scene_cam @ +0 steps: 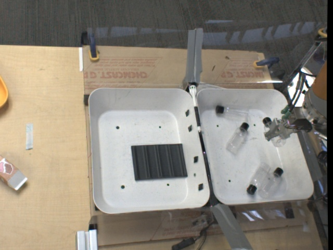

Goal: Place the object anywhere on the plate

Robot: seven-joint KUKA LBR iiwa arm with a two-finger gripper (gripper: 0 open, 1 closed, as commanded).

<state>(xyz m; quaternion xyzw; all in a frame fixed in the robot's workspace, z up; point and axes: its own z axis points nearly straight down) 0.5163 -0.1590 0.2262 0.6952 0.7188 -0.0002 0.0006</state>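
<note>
1. While the gripper [276, 131] hangs over the right bin's [227, 187] far-right side, a clear vial [277, 139] with a black cap lies directly under it. This is likely the object chosen for the move. Whether the gripper is open or has closed on the vial cannot be told from this slanted view.
2. The vial lies on the bin floor, near the right wall but clear of it. That would explain the arm reaching in low from that edge.
3. Four other vials [235, 141] lie loose across the same bin, two toward the back and two near the front rim. All are apart from the chosen one, so a lift should disturb none of them.
4. The plate [158, 161], a dark ribbed rectangle, lies flat in the middle of the left bin [106, 139], with bare white floor on every side.
5. Between vial and plate stand the two touching bin rims. The carry must clear them, and the room above looks open.
</note>
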